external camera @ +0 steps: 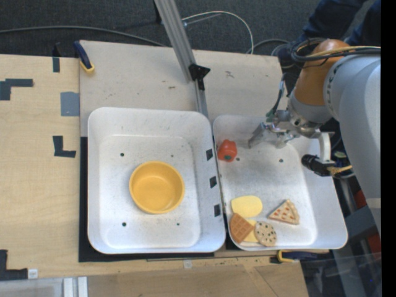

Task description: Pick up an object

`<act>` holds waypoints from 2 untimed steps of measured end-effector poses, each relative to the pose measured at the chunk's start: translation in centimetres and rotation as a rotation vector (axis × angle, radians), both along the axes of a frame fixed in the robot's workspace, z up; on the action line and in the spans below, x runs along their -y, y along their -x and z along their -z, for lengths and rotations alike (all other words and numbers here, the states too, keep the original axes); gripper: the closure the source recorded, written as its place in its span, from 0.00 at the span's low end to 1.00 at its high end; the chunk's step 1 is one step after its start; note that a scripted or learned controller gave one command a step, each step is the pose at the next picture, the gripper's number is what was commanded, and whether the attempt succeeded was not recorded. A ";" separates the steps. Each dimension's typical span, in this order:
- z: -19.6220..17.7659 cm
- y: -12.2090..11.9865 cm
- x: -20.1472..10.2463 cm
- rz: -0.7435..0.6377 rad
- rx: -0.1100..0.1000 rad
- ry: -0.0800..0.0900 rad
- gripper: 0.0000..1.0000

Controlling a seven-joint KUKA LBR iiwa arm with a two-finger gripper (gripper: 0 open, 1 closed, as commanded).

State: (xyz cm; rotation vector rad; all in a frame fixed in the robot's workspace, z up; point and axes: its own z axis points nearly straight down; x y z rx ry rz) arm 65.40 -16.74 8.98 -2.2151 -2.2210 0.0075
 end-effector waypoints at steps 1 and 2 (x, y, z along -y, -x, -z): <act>-1.4 -0.2 0.0 -0.002 0.005 0.002 1.00; -5.8 0.1 0.3 0.002 0.009 0.001 1.00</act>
